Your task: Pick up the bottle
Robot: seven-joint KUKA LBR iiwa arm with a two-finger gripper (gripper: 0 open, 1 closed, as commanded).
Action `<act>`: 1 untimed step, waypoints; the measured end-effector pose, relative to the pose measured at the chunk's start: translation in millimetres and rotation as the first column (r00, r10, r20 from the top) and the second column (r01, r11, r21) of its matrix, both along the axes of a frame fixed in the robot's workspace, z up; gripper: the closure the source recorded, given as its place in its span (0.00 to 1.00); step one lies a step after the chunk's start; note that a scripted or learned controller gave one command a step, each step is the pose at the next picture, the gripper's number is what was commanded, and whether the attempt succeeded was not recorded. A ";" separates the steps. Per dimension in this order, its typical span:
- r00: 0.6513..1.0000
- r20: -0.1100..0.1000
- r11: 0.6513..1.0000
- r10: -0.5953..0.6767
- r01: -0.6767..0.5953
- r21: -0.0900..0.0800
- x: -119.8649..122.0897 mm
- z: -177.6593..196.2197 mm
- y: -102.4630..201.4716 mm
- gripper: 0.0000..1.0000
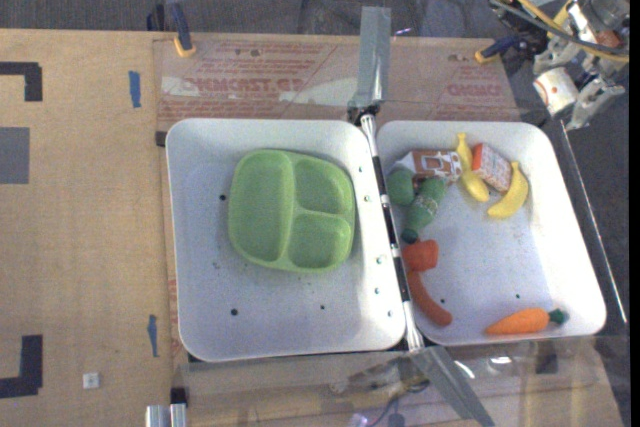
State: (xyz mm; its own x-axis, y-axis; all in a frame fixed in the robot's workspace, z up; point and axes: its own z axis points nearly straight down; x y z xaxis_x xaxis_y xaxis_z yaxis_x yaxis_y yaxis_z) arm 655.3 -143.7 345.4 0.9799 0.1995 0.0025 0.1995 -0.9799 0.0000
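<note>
The bottle (426,203) is dark green with a paler label. It lies on its side in the right bin (560,255), near that bin's left wall, with its cap pointing toward the front. A round dark green item (400,186) touches it on the left. My gripper (578,103) hangs beyond the right bin's far right corner, well away from the bottle and up to its right, with cables looped around the wrist.
Behind the bottle lie a brown carton (436,162), a red-and-white packet (491,167) and two yellow bananas (510,195). A red pepper (424,280) and a carrot (520,321) lie near the front. The left bin (200,295) holds a green divided plate (292,210).
</note>
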 end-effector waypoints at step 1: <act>1.000 -0.002 1.000 0.026 -0.026 -0.002 5.7 -14.2 -33.1 1.00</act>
State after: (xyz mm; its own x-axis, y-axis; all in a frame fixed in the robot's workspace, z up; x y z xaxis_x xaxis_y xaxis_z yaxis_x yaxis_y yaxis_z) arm 661.0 -176.8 331.2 0.9743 0.2251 0.0002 0.2251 -0.9743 0.0013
